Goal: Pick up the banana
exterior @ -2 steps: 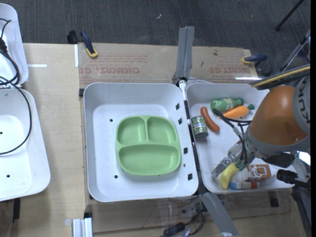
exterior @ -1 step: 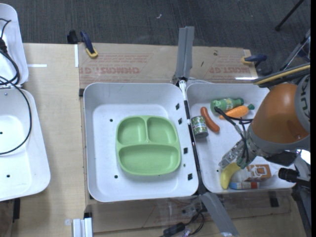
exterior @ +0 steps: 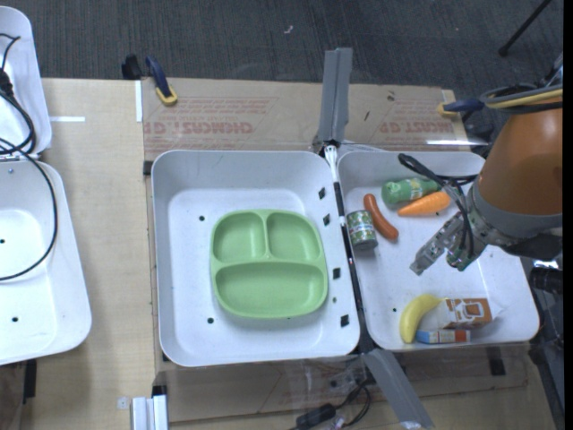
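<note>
- The banana (exterior: 418,317), short, curved and smooth yellow, is seen lying on the floor of the right bin (exterior: 501,330) toward its 6 o'clock edge.
- A small orange-and-white carton (exterior: 458,319) is laid flat just beside the banana at its 3 o'clock.
- The gripper (exterior: 437,251) is hung over the right bin at the banana's 12 o'clock, apart from it; its metal fingers are seen slightly parted, with nothing held between them.
- A red sausage (exterior: 380,218), a small green-labelled can (exterior: 362,228), a carrot (exterior: 424,205) and a green bottle (exterior: 407,189) are grouped toward 11 o'clock of the gripper.
- A pale green compartment plate (exterior: 268,264) with rounded corners is set in the left bin (exterior: 170,240).
- Both glossy white bins are borne on a brown cardboard-covered bench (exterior: 233,115).
</note>
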Motion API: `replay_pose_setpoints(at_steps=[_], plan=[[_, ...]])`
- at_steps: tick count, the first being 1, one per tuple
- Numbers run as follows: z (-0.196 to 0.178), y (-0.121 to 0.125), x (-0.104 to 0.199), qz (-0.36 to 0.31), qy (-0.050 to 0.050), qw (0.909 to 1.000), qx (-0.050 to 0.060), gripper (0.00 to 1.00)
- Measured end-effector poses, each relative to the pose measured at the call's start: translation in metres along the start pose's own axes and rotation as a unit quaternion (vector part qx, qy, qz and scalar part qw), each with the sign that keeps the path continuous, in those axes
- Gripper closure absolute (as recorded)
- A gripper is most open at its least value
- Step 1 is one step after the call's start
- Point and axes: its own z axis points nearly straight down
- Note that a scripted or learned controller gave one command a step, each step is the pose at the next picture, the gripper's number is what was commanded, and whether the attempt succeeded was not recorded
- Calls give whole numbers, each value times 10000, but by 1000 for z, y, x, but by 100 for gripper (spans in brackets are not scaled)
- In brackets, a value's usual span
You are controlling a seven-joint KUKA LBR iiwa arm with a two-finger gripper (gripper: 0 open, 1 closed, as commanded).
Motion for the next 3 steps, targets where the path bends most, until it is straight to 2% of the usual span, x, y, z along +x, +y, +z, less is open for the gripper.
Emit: replay_pose_setpoints(at_steps=[1,2,3], plan=[[0,0,0,1,2,10000,2,0],[100,-28,-3,-1182,13,9930,3,0],[91,-28,-4,-1164,7,9932,-4,100]])
